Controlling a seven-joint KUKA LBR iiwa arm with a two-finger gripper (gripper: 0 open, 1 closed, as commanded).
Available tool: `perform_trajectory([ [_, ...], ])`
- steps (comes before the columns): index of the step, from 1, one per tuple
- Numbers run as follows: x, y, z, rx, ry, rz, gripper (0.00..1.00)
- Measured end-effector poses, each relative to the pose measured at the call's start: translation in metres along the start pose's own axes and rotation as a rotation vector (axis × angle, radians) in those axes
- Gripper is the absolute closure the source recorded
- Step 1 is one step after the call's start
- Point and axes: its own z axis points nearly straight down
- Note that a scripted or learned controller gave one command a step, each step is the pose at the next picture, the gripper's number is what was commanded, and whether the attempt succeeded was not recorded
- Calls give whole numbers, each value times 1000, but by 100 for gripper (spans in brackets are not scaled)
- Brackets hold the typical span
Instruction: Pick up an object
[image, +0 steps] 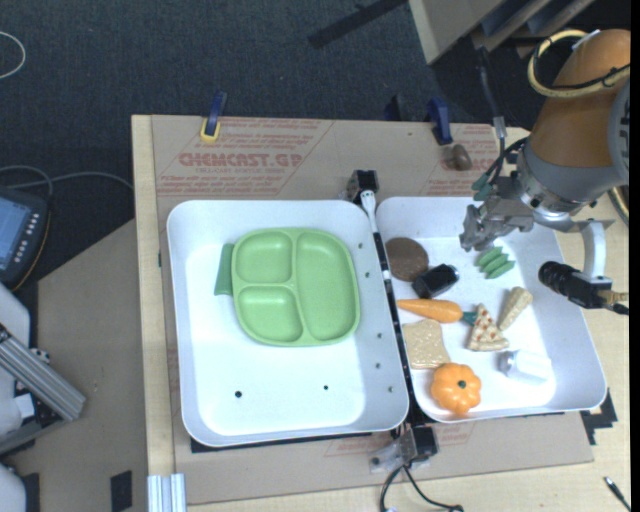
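Note:
My gripper (484, 232) hangs over the back of the right bin (575, 345), open, with nothing between its fingers. A green pea pod (494, 263) lies just in front of it. Also in this bin are a brown round piece (405, 257), a black block (435, 280), an orange carrot (430, 309), a pizza slice (485, 330), a tan wedge (516, 305), a pale cracker (425, 343), an orange pumpkin (455, 388) and a small grey-white piece (520, 365).
The left bin (200, 360) holds a green divided plate (295, 285) with a darker green piece (222, 270) under its left edge. A black rail (378, 260) separates the bins. A black cylinder (570, 283) on the arm overhangs the right bin's right side.

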Motion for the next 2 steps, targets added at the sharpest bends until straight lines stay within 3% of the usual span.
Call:
perform_trajectory([
  [2,87,-17,-5,2,-1,3,100],
])
